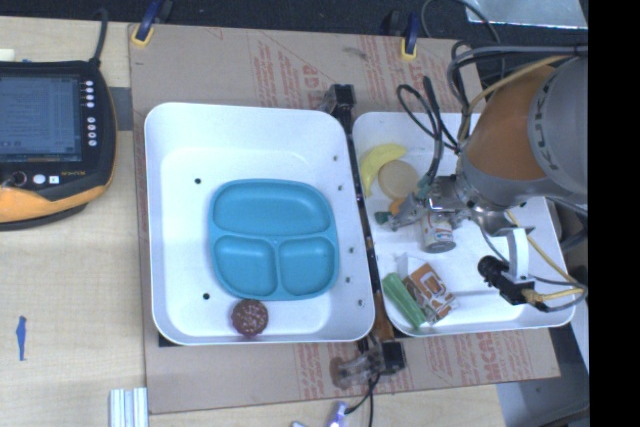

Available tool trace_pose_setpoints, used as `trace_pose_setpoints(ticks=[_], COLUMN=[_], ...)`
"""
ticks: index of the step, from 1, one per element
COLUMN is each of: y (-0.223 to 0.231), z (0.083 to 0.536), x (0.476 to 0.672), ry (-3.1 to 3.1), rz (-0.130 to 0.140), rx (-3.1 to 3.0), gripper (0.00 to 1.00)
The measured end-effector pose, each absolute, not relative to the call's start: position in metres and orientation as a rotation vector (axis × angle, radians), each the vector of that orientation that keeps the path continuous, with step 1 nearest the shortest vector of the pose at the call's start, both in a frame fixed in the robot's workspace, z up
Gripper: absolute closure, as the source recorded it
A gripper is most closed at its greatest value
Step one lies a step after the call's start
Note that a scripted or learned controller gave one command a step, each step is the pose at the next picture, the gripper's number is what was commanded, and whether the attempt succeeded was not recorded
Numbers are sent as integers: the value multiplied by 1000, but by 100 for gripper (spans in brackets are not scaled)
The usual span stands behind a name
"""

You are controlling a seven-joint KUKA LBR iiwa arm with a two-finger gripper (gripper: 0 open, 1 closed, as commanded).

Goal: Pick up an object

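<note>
My gripper [436, 227] hangs low over the middle of the right bin [540, 315], seen from above as a metallic body beneath the grey wrist and orange band. Just to its upper left lie a yellow banana-shaped piece [380, 160] and a tan round object [398, 180]. A small orange and white item [393, 213] sits right beside the gripper on its left. Near the bin's front edge are a green stick-like object [402, 300] and a brown and white packet [432, 289]. What lies directly beneath the gripper is hidden.
The left bin [170, 215] holds a blue divided plate [272, 237] and a dark brown round object [249, 317] near its front wall. A teach pendant [50, 140] rests on the bench at far left. Black cables [440, 115] loop over the right bin's back.
</note>
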State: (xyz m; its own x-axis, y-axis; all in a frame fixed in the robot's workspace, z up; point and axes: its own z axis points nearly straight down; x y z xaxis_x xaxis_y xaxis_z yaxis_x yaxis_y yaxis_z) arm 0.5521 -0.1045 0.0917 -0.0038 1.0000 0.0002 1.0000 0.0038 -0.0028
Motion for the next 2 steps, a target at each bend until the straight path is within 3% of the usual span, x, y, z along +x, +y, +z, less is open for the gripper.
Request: trace_pose_setpoints(ticks=[1,2], y=[-105,-36], z=[102,192], x=[552,595], ry=[-2224,-2225], rz=[5,1], rx=[-2214,-2215], gripper=[100,100])
